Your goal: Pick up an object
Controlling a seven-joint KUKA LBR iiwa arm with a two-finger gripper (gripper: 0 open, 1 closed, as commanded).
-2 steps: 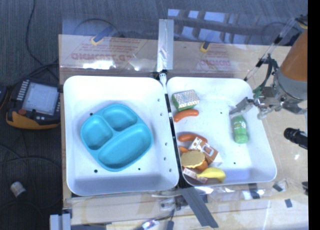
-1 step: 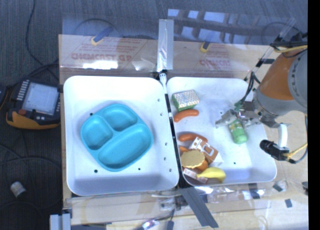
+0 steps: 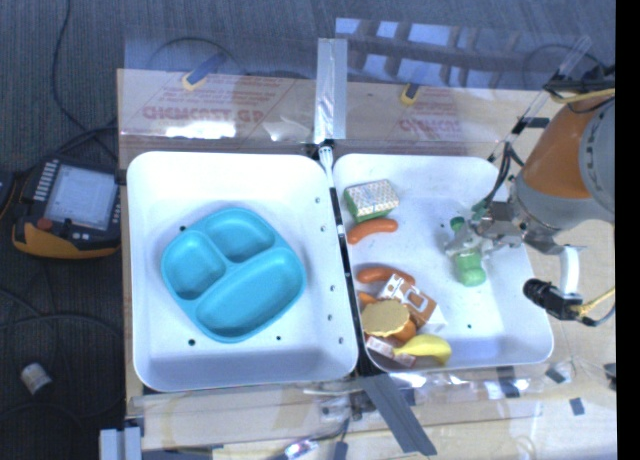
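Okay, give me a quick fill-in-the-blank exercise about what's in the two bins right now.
1. The blue divided plate lies in the ____ bin as the camera sees it.
2. The end effector is over the right bin, close to a ____ object.
3. The yellow banana lies near the right bin's ____ edge.
4. The blue plate has ____ compartments.

Missing words: left; green; front; three

Probably a robotics lab: taped bench (image 3: 230,108), loose cables (image 3: 60,8) on carpet, a teach pendant (image 3: 65,210).
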